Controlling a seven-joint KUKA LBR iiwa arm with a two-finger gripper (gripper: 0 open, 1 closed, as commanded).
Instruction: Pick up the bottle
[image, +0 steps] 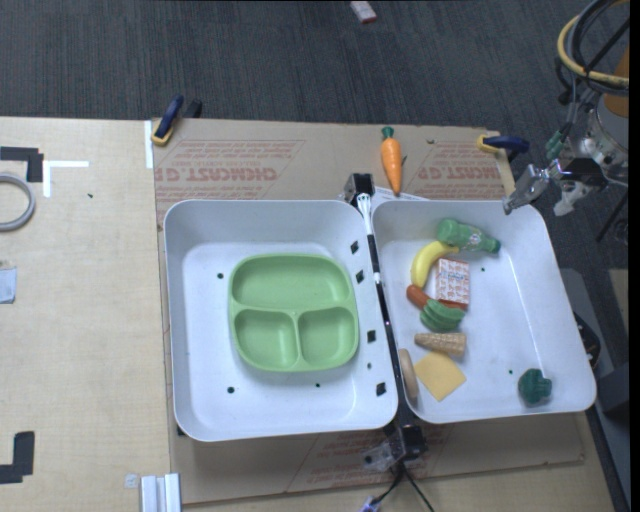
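End effector (541, 188) spread, nothing between fingers, above right bin's (560, 300) far right corner. Green bottle (466, 236) lies inside near far wall, beside banana (428, 262). Cardboard (230, 165) print reads mirrored, illegible.

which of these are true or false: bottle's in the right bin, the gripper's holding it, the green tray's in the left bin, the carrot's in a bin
1. The green bottle lies in the right bin. True.
2. The gripper holds the bottle. False: it is above the right bin's far right corner, apart from the bottle.
3. The green tray sits in the left bin. True.
4. The carrot is inside a bin. False: it lies on the cardboard beyond the bins.
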